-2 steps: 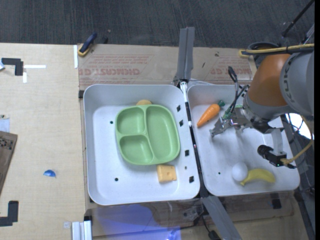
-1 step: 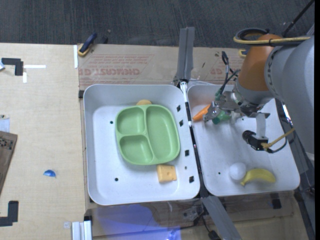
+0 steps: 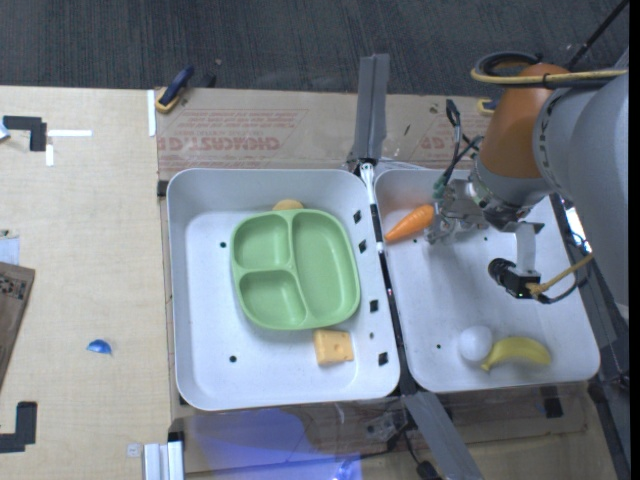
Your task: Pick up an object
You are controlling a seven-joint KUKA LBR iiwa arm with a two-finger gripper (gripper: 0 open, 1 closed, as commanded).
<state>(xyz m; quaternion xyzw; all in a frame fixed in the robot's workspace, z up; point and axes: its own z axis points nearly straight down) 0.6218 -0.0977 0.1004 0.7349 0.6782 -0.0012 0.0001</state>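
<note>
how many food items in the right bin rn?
3. Carrot at the upper left by the end effector, white egg and banana near the lower edge. The arm may hide more.

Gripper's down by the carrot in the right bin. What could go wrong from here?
The carrot lies tight against the divider wall of the right bin, so the gripper, sitting at its right end, may pinch only the tip and let it slip or swing out. A finger could also catch on that wall. The ball and banana lie well away, so they are unlikely to interfere.
</note>
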